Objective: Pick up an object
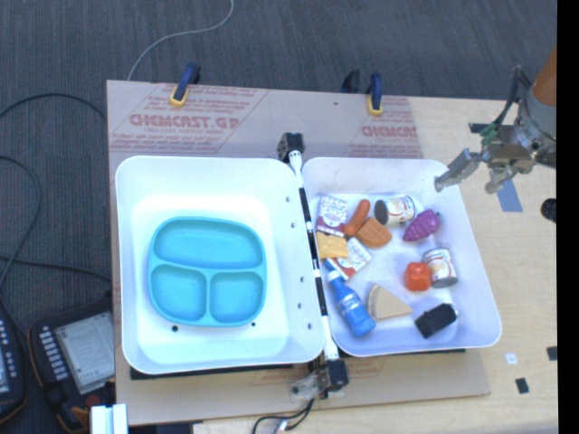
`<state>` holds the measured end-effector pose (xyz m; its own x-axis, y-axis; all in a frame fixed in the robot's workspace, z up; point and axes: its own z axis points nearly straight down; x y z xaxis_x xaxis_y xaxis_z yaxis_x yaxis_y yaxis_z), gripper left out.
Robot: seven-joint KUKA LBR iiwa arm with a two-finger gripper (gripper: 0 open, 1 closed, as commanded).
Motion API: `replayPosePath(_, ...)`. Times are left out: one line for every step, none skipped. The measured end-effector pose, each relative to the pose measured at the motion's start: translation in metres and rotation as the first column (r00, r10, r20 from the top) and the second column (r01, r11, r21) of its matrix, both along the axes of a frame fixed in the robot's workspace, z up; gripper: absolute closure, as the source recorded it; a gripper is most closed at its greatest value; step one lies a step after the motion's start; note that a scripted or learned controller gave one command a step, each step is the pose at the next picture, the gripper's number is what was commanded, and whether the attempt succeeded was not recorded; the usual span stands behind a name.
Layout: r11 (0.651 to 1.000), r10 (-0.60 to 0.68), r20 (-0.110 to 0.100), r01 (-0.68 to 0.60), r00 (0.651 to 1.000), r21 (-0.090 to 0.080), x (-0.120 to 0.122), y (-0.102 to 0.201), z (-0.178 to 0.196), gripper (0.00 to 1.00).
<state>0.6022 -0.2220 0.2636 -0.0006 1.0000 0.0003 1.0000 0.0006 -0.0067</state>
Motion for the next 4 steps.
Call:
replayPosePath(1.0, 0.001, -0.002, -0.001, 1.0, 0.002, -0.032, 0.075, -0.098, 0.0)
replayPosePath(1.0, -0.001, 0.008, 0.001, 1.0, 0.0, -0.039, 0.081, -0.167, 0.0)
replayPosePath(1.0, -0.001, 0.01, 0.001, 1.0, 0.003, -0.037, 0.081, -0.158, 1.0)
replayPosePath(1.0, -0.001, 0.008, 0.001, 1.0, 0.003, -0.038, 0.081, -0.159, 0.0)
